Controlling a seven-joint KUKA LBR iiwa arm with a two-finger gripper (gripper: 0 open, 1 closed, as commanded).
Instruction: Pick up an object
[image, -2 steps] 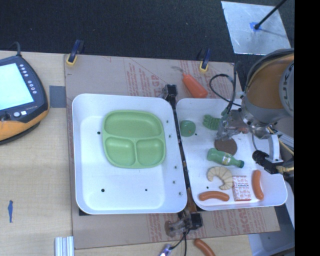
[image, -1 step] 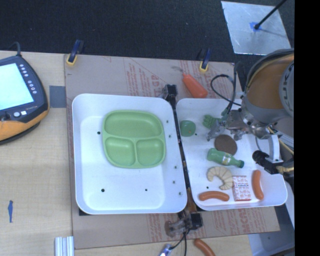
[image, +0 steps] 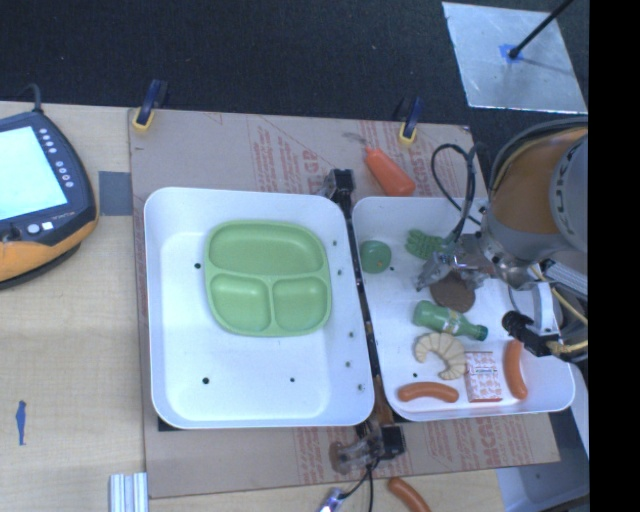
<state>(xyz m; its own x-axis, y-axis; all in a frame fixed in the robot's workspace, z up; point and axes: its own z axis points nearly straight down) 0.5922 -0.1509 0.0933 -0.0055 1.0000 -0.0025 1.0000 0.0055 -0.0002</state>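
Your pincer (image: 447, 268) hangs low over the right bin (image: 560, 400), and you cannot tell from this angle whether it is open, closed, or gripping anything, so treat it as unproven. The nearest candidates lie right by it: a brown disc (image: 456, 296) just below and nearly under it, a green bottle (image: 448, 320) a little further toward the near edge, and a green toy (image: 425, 243) just up and to the left. The bottle looks like the best thing to take. It is probably light, hollow, stiff plastic with a smooth, somewhat slippery skin, so expect it to roll or squirt out if you pinch off centre. It lies on its side, long axis running left to right with a slight downward tilt, fat body to the left, narrow neck pointing right. Close across the fat body, at right angles to that axis, not on the neck. Beyond the bottle lies a croissant (image: 440, 350), touching or almost touching it, so come straight down to avoid nudging both.
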